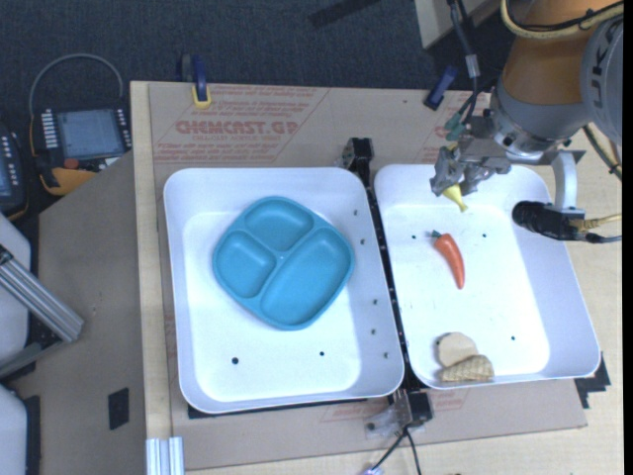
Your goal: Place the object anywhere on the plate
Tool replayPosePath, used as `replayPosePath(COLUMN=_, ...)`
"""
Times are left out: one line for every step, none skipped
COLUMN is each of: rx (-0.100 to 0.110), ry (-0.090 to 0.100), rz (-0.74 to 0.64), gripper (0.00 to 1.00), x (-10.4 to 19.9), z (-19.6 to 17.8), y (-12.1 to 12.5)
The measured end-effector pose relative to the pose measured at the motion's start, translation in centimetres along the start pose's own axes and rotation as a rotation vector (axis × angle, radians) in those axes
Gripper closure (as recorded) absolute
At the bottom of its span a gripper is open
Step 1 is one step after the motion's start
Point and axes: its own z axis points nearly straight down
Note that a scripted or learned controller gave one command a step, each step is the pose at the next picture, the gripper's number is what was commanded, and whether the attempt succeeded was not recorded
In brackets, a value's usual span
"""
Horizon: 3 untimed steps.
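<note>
A blue sectioned plate (284,261) lies in the left bin (198,364), a little above its middle. My gripper (458,184) hangs over the far edge of the right bin (554,334). It is shut on a small yellow object (456,199), whose pointed end pokes out below the fingertips. The gripper stands well to the right of the plate, across the divider between the two bins.
A red chili pepper (452,258) lies in the right bin just below the gripper. Two beige food pieces (461,356) rest near that bin's front edge. A black clamp (358,153) sits at the back between the bins.
</note>
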Motion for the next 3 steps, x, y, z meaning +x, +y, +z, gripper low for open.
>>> replayPosePath(rx=0.0, ry=0.001, rz=-0.002, gripper=1.0, x=5.2, z=0.4, y=-1.2)
replayPosePath(rx=0.001, ry=0.0, rz=-0.001, gripper=1.0, x=9.6, z=1.6, y=-0.9)
replayPosePath(rx=0.0, ry=0.001, rz=-0.003, gripper=1.0, x=14.3, z=1.6, y=-1.6)
